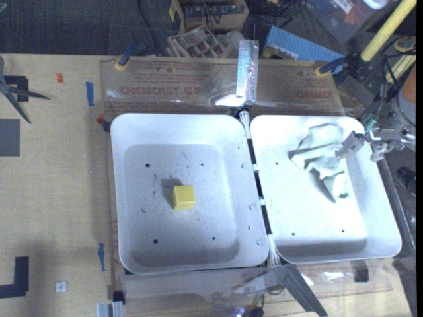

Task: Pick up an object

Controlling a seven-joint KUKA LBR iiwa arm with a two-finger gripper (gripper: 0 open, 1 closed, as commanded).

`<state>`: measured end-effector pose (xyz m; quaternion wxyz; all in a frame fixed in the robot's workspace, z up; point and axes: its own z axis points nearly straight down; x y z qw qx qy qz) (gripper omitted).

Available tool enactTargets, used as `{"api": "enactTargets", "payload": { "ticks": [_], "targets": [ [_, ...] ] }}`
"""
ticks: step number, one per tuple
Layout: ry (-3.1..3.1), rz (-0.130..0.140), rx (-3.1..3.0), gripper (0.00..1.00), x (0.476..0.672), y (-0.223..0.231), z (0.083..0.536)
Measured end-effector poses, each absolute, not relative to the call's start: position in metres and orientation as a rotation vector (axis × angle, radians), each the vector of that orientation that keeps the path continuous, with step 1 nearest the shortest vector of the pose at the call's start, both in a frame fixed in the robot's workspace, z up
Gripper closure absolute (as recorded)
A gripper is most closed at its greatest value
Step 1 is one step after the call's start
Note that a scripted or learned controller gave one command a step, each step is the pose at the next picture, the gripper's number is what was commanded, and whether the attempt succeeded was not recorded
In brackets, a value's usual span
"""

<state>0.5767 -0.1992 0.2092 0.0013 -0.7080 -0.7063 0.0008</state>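
While the yellow block (184,197) lies alone mid-floor in the left bin (132,137), a crumpled white cloth (324,158) sits in the right bin (377,243). At that bin's right rim the hand (357,142) is seen, its grip state not discernible; a vertical, centred descent is advised.

I see the bench (53,177) carrying two white bins, left (125,144) and right (377,236), touching side by side.

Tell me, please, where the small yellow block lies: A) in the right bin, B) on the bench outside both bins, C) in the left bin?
C: the yellow block rests on the floor of the left bin, while the right bin holds crumpled white material.
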Motion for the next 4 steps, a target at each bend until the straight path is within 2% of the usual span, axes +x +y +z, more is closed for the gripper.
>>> {"api": "enactTargets", "payload": {
  "ticks": [1,2,3,4],
  "targets": [
    [-1.873,0.007,-2.515,0.00,0.538,-0.166,0.181],
    [-1.718,-0.006,-2.633,0.00,0.481,-0.157,0.088],
    [-1.839,-0.013,-2.531,0.00,0.482,-0.208,0.089],
    [-1.904,0.004,-2.497,0.00,0.479,-0.205,0.109]
  ]
}}
